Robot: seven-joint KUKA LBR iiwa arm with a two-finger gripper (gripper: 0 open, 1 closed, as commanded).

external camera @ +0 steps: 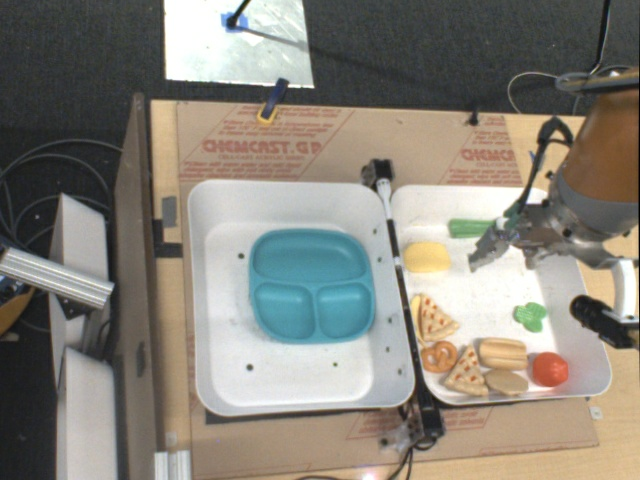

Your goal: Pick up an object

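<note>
Approach, I judge: my gripper [488, 252] hangs near the cheese block [427, 258]; fingers' state I cannot tell; next, descend.

the arm [605, 158] runs off the right edge of the frame, so its upper part is cut away. its bulk covers the upper right corner of the right bin [590, 373]. the gripper [490, 251] is small and dark, and its finger state cannot be made out. the green piece [470, 228] just beside it is partly hidden at its right end.
</note>
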